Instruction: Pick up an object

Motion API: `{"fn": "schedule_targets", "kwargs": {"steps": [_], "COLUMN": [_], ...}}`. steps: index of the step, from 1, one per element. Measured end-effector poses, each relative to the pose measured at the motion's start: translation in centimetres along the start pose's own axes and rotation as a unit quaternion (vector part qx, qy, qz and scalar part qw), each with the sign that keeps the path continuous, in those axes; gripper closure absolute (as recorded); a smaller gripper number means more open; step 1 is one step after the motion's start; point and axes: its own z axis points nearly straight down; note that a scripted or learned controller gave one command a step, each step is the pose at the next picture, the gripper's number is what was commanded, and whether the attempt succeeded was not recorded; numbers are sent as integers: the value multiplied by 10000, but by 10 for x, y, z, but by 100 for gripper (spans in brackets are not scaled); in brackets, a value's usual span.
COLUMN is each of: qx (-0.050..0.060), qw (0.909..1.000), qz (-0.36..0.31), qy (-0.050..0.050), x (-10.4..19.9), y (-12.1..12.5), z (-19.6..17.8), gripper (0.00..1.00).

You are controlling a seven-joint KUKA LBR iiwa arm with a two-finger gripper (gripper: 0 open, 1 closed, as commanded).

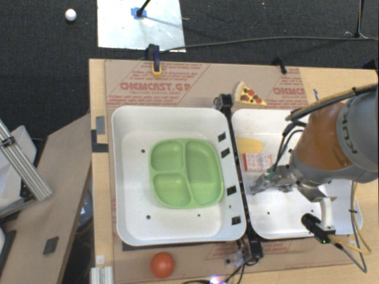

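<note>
the gripper (265, 182) hung low in the right bin (278, 226), its fingers too blurred to tell if open or closed, likely positioned for a grab. just beyond them lay a red-and-white packet (256, 161), then a yellow piece (250, 144). farther left, a green tray (185, 173) filled the other bin.

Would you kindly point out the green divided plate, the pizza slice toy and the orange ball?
green divided plate (186, 173): camera view, its central divider.
pizza slice toy (249, 95): camera view, its topped face.
orange ball (162, 264): camera view, its top.
</note>
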Motion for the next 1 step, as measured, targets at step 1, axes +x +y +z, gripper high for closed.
{"fn": "schedule_targets", "kwargs": {"steps": [1], "qx": [-22], "qw": [10000], "qz": [-7], "qy": [-3], "x": [0], "y": [1], "z": [-13], "gripper": [100]}}
